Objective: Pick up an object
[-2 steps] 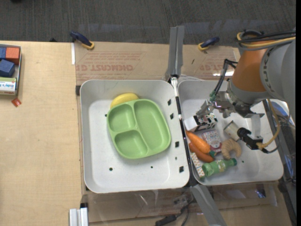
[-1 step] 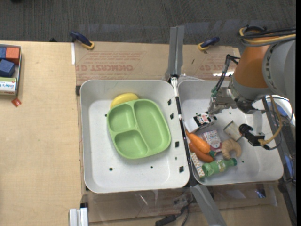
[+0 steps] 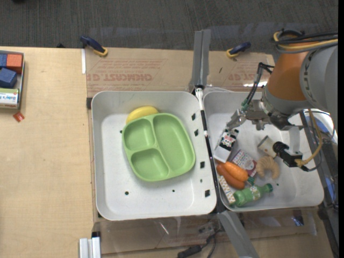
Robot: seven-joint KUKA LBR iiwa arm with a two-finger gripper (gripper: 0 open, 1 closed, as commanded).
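Gripper (image 3: 235, 121) over right bin (image 3: 317, 195), can't tell its grip. Better go straight down on black-and-white carton (image 3: 227, 141), away from carrot (image 3: 233, 172).

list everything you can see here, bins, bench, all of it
bins: 2, white, side by side on the bench
divided plate: 1, green, three compartments, in the left bin
yellow object: 1, yellow, partly under the plate's far edge
carrot toy: 1, orange, right bin, near its left wall
bottle: 1, green, lying at the right bin's near edge
small carton: 1, white and black, right bin
tan items: a few, tan, middle of the right bin
clamps: 2, blue and yellow, far edge of the bench
box of blocks: 1, red and blue blocks, far left of the bench
arm: 1, grey with orange band, over the right bin
hand: 1, metal, above the small carton
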